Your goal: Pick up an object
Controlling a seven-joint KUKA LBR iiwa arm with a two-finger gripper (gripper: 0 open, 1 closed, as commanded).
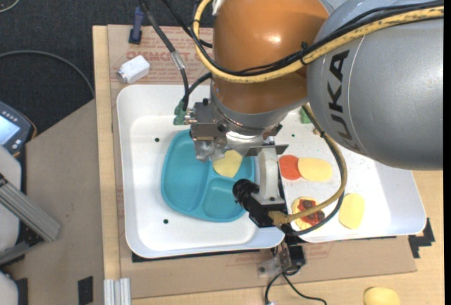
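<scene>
At the far left of the bench (106, 156) we see a small white block (133, 70) lying on the cardboard just above the left bin (141, 177), with a dark blue connector (136, 25) beyond it where a black cable (165, 43) begins. Inside the left bin lies a teal divided tray (184, 180), resting flat on the white floor and taking up most of its middle. At the tray's upper right edge we find a pale yellow piece (227, 165), sitting just below the gripper (232, 150), which hangs over the tray from the arm's orange band (264, 36); we cannot tell whether it is open or closed, since the wrist hides it from above. Moving right into the right bin (402, 205), we see an orange-red disc (289, 167) touching a yellow oval (315, 170), then a round piece with red markings (308, 210) near the front wall, and a yellow lemon-like piece (351, 210) beside it. The grey arm (387, 78) covers the back of that bin.
</scene>
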